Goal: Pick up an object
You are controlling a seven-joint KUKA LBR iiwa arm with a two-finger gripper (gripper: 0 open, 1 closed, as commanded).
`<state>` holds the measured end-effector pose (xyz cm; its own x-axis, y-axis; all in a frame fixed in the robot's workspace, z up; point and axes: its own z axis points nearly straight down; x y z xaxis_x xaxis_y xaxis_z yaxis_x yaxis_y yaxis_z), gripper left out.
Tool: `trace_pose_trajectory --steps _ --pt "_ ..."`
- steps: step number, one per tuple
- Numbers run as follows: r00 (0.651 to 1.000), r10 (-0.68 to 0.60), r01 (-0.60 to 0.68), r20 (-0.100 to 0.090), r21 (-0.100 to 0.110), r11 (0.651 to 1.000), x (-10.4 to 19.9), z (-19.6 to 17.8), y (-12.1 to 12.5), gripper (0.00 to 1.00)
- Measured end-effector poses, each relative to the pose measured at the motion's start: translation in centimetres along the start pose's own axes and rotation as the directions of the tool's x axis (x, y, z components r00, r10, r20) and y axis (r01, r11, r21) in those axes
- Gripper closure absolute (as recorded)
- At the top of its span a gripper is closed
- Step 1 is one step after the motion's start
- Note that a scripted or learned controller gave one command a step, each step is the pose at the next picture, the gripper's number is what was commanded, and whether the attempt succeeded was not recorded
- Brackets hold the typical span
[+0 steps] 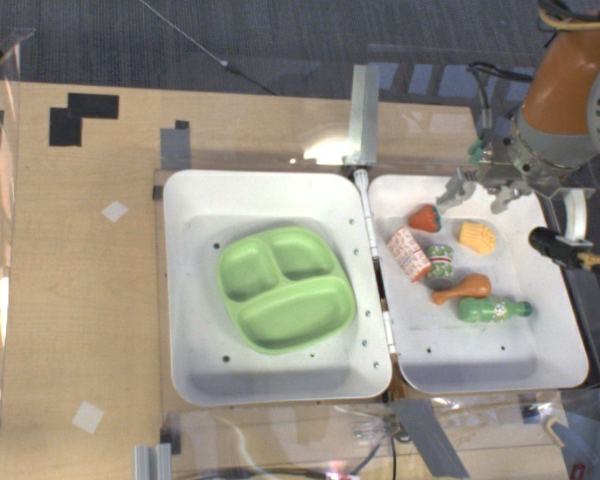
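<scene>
Bottle (493, 310) lies flat, long axis crosswise, cap pointing right.

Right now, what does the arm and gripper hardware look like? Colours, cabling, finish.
The arm reaches in from the right: a rounded orange band above a grey metallic wrist. The gripper has two pale grey metal fingers. Dark cables loop near the wrist, and a small teal-green spot sits on its left side.
</scene>
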<state>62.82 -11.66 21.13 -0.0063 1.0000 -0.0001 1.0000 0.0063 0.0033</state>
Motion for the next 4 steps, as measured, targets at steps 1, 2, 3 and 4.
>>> trace_pose_trajectory --steps 1,2,3,4 --pt "0.996 -0.085 0.085 0.008 -0.022 0.996 -4.7 10.5 -0.2 0.0" --pt "0.996 -0.087 0.087 0.014 -0.031 0.996 -4.8 9.1 0.1 1.0" --pt "0.996 -0.087 0.087 0.013 -0.031 0.996 -4.8 9.1 0.1 0.0" --pt "0.995 -0.099 0.099 0.003 -0.006 0.995 -2.8 12.3 3.5 0.0"
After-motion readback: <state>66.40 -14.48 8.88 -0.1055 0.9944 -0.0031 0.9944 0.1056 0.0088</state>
